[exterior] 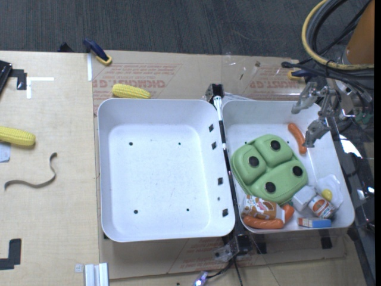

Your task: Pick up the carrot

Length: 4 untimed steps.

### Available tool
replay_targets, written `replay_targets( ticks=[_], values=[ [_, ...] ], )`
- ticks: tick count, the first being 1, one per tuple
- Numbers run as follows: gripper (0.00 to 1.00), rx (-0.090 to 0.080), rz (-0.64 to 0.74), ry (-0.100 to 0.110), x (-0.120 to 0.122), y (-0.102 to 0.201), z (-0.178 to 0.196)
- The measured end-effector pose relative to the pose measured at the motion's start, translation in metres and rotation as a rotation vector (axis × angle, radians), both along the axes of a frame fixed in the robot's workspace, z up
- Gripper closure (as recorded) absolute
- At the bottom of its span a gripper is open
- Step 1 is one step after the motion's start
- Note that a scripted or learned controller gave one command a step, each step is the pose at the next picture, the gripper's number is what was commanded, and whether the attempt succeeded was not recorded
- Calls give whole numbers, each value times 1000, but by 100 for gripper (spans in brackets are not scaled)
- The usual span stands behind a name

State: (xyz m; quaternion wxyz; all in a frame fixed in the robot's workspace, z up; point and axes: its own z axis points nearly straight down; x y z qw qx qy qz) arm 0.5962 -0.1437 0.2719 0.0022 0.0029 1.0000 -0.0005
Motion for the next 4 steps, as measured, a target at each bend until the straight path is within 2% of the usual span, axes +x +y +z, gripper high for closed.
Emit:
replay_targets(
  ticks=[1,2,3,4],
  values=[
    [0,2,-67,1,-3,123,-80],
    [0,1,4,3,-46,176,-80],
    [0,-1,154,-1,-27,179,-80],
    [0,1,134,3,-24,244,-132]
  ],
)
